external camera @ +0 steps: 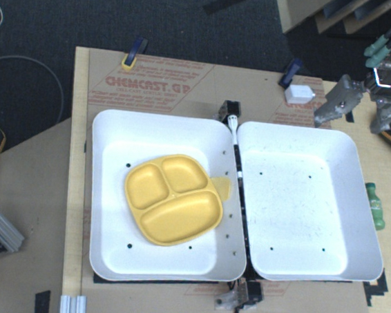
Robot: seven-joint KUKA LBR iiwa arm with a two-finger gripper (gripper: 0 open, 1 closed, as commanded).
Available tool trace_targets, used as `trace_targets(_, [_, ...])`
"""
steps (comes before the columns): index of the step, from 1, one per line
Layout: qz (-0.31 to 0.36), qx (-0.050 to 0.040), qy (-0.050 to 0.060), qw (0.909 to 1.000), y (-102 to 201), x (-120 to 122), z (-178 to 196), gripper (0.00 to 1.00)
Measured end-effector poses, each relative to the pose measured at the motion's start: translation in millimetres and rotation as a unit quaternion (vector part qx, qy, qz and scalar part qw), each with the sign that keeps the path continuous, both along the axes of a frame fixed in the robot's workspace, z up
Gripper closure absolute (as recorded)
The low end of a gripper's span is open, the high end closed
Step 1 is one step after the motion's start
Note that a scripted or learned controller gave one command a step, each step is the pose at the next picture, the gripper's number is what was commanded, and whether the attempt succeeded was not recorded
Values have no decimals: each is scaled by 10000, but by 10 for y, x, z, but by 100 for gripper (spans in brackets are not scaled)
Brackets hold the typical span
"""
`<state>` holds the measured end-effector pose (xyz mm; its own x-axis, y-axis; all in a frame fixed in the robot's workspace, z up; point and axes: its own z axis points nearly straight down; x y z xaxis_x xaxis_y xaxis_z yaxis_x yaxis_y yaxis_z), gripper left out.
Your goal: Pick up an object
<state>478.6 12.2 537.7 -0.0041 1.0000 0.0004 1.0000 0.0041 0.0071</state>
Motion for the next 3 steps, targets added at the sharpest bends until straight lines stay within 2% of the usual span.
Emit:
trace_targets(1, [-12, -6, -2, 10000, -15, 18, 87, 100])
trace_targets(2, [-20, -7, 104, 9999, 166, -2, -1151, 100])
trace_targets(3, [13, 7, 18, 10000, 739, 6, -914, 100])
